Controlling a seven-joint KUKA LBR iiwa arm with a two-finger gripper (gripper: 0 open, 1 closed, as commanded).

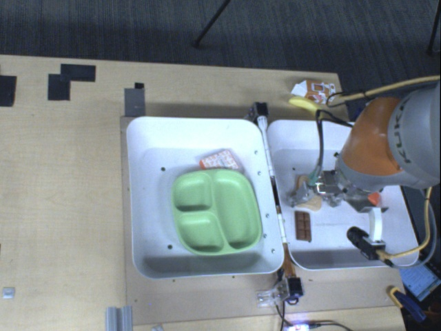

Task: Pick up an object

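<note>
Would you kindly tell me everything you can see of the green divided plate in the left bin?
The green divided plate is pale green, looks like matte plastic, and has rounded corners and three compartments: two smaller ones on its left, one long one on its right. It lies flat and right side up on the floor of the left bin, turned slightly askew. A red-and-white packet sits at its far edge, seemingly touching it.

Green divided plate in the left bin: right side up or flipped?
Right side up. The green divided plate shows its three recessed compartments facing the camera, and it lies flat on the floor of the left bin.
</note>
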